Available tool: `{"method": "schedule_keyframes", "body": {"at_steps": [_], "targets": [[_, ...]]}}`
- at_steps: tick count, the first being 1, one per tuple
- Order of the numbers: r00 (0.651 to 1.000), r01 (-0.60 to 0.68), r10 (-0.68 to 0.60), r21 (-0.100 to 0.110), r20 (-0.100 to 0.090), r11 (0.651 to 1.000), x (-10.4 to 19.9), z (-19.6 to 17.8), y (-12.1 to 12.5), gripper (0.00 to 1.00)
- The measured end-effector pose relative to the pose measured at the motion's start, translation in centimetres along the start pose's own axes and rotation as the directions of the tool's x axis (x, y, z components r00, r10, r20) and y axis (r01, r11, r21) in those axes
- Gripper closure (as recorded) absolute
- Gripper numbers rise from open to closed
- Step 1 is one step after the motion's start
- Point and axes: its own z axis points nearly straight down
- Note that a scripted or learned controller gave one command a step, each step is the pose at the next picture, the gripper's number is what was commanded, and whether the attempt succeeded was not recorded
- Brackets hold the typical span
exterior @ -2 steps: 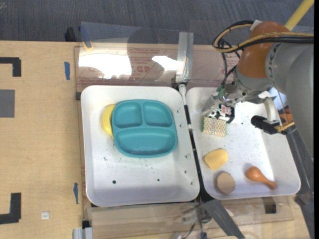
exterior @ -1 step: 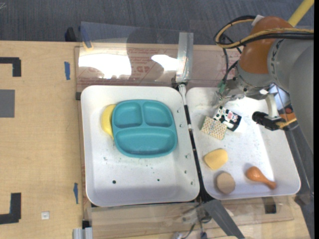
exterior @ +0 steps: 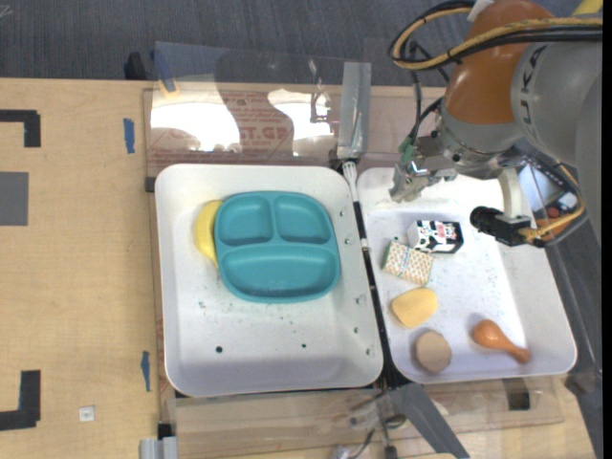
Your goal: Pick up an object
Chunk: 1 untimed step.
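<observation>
Nearest in the right bin (exterior: 559, 352) lie a tan ball (exterior: 432, 350), likely light and prone to roll, and an orange drumstick (exterior: 498, 338); farther back, the gripper (exterior: 406, 185) hangs over bare floor, its state unclear.

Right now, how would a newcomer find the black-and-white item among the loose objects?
Look in the right bin. Near its upper middle lies a small black-and-white carton, just above a checkered packet. It is the only black-patched item; the others are tan, yellow or orange.
</observation>
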Motion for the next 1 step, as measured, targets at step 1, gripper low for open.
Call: {"method": "schedule_keyframes", "body": {"at_steps": [1], "targets": [[1.000, -0.004, 0.004, 0.012, 0.000, 1.000, -0.23, 0.61, -0.32, 0.00]]}}
